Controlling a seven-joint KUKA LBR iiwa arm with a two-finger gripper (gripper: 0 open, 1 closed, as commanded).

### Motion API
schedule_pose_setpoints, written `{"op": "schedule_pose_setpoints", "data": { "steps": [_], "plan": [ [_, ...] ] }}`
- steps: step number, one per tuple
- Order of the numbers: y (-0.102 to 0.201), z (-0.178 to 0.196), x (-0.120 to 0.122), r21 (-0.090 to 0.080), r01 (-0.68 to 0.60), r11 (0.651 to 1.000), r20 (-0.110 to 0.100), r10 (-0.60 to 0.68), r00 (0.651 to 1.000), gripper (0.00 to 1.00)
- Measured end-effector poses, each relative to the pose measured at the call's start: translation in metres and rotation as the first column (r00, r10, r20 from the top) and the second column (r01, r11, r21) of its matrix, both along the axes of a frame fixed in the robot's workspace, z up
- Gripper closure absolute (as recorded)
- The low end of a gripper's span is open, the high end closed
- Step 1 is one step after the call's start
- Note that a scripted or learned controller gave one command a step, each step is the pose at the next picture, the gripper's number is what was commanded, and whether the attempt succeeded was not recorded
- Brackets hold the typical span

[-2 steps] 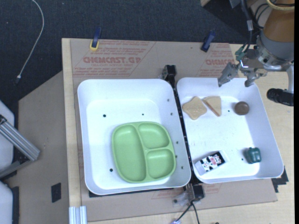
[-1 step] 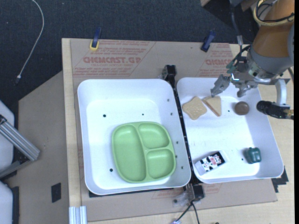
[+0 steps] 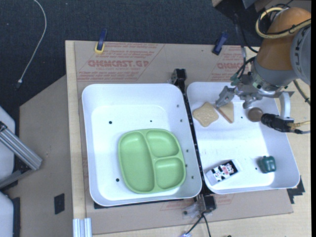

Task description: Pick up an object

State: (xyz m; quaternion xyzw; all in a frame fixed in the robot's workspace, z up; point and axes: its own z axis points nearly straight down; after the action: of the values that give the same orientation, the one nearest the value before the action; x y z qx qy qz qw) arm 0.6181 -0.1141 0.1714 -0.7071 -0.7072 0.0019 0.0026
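Over the right bin (image 3: pixel 284 179), the gripper (image 3: pixel 236 95) hangs open and empty beside two toast slices (image 3: pixel 214 114); nothing is lifted yet.

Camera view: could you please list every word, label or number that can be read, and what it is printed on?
"CHEMCAST GP": red print on the brown board behind the bins, repeated in rows; the smaller lines are blurred.
Black-and-white packet in the right bin: print too small to read.
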Motion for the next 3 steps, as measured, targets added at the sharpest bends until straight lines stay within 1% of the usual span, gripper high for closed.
{"op": "schedule_pose_setpoints", "data": {
  "steps": [1, 2, 3],
  "plan": [
    [-0.007, -0.058, 0.004, 0.0, 0.001, 1.0, 0.0, -0.001, 1.0, 0.0],
    [-0.007, -0.043, 0.006, -0.001, 0.001, 1.0, 0.008, -0.001, 1.0, 1.0],
    [-0.007, 0.0, 0.007, -0.002, 0.0, 1.0, 0.012, 0.0, 1.0, 1.0]
  ]
}}
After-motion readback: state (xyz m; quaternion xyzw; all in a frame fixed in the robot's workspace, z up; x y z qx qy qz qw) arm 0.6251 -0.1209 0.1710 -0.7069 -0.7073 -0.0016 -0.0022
